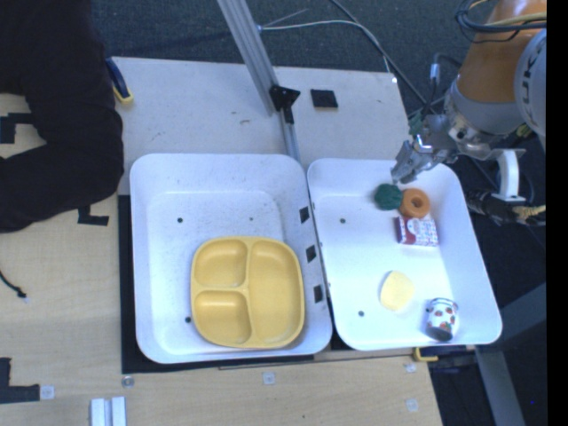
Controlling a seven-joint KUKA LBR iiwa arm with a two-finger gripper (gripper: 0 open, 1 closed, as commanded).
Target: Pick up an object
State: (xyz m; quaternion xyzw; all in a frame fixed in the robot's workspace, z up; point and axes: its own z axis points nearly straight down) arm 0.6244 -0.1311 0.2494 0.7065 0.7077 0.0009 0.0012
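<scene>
Above green object (387, 196); gripper (407, 170)

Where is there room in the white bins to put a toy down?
Left bin: bare floor behind the yellow tray, which fills its front. Right bin: bare left half, beside the divider. Crowded: its right side, with green object, orange ring, red packet, yellow disc, silver object; gripper above.

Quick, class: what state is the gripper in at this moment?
Gripper: cannot be told; it hangs at the right bin's far edge, near the green object.
</scene>
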